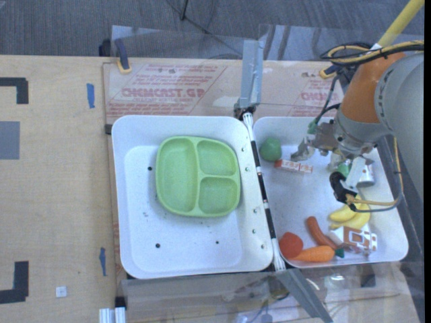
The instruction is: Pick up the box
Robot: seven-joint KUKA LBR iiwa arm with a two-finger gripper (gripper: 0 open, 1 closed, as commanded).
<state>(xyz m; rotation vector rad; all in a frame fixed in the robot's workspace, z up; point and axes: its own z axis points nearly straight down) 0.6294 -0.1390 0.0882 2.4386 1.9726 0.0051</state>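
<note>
A small flat red and white box (293,166) lies in the right bin (296,200), near its upper left part and just right of a green ball (271,149). My gripper (311,147) hangs over the bin right above and slightly right of this box, close to it. Nothing can be seen held in it. A second small orange and white carton (357,238) lies at the bin's lower right. The grey arm with its orange band (367,93) comes in from the upper right.
The right bin also holds a banana (350,214), a sausage (318,229), a carrot (314,254) and a red tomato (290,243). A green divided plate (198,176) sits in the left bin (135,200). A ridge separates the bins.
</note>
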